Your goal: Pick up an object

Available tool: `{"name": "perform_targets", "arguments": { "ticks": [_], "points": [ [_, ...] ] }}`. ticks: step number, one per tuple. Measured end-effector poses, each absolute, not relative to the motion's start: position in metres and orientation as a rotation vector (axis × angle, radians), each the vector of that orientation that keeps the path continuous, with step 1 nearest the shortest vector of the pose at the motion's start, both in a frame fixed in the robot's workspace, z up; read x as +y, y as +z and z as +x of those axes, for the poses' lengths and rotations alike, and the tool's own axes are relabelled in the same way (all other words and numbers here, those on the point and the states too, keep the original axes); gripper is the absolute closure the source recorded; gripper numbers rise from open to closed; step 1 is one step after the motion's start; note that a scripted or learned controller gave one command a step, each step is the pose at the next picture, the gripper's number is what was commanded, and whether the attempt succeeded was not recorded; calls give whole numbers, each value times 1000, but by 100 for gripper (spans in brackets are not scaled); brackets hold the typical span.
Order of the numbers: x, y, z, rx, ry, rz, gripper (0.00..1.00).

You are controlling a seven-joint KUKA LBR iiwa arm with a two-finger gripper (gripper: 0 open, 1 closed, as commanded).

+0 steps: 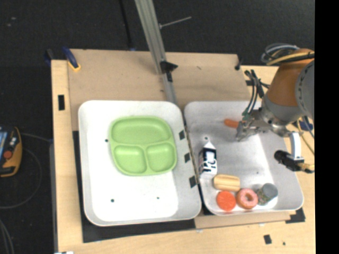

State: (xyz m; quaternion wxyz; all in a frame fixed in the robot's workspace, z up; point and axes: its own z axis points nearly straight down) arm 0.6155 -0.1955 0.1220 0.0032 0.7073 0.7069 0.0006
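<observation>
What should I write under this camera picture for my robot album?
Gripper down in the right bin, beside an orange piece; green plate in the left bin.

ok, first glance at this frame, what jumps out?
The green divided plate in the left bin stands out first. Next, the food cluster along the right bin's near edge: bread roll, orange ball, pink donut. The gripper hangs beside a small orange piece near the far wall.

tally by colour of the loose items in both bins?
Green: 1, divided plate
Orange: 2, carrot-like piece, round fruit
Tan: 1, bread roll
Pink: 1, donut
Grey: 1, small round piece
Black and white: 1, bottle
Total: 7
</observation>
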Motion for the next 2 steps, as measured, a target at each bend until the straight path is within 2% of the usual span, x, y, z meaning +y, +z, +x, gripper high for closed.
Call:
{"name": "perform_targets", "arguments": {
  "ticks": [2],
  "points": [
    [-194, 240, 622, 2220, 5, 2213, 100]
  ]
}}
